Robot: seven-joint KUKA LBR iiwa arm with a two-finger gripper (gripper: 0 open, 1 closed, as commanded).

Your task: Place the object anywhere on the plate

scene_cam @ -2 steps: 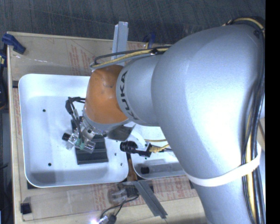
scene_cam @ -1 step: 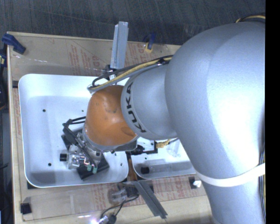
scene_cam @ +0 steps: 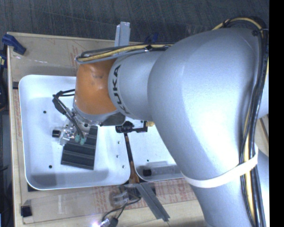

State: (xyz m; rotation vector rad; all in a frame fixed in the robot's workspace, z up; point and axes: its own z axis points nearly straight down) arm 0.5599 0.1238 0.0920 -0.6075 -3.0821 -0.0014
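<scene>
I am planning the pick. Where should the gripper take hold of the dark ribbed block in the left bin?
The dark ribbed block lies flat, slightly tilted. Probably best: come straight down and close across its two long sides, near the lower end, away from the gripper above its top edge.

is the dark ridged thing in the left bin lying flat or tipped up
Lying flat: the dark ridged object rests on the floor of the left bin, its ribbed face up, just below the gripper.

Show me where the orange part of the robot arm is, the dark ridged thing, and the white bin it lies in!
orange band (scene_cam: 92, 91): camera view, middle of its top face.
dark ridged thing (scene_cam: 79, 152): camera view, its centre.
white bin (scene_cam: 31, 126): camera view, bare floor at left.
</scene>
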